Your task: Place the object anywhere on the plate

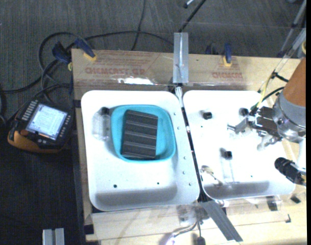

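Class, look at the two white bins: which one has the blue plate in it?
The left bin. It holds the blue plate, with a dark ribbed block lying on it. The right bin, where the gripper is, holds small bits.

We see two smooth, glossy white plastic bins, a glossy blue plastic plate under a matt dark ribbed block, a clear plastic vial, and the bare pale wood bench.
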Motion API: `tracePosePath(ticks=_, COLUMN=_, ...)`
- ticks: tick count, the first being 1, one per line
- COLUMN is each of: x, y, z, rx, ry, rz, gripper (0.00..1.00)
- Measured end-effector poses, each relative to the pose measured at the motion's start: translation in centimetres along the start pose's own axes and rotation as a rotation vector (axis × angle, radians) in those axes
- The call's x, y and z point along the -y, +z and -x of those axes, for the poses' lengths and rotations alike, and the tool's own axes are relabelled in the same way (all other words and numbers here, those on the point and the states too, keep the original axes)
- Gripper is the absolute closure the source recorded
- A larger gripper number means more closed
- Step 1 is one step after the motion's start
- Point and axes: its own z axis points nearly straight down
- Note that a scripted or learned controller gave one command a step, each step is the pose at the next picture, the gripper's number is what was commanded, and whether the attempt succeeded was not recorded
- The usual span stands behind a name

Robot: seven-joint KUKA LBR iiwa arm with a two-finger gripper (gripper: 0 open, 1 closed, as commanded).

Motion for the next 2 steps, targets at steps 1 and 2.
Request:
tracePosePath(ticks=1, x=1.5, y=0.2, z=-4.9, rx=0.0, ry=0.065, rz=-0.001, gripper=0.0)
tracePosePath(ticks=2, x=-1.1, y=-2.9, z=4.1, rx=0.004, ry=0.18, rz=0.003, gripper=0.0)
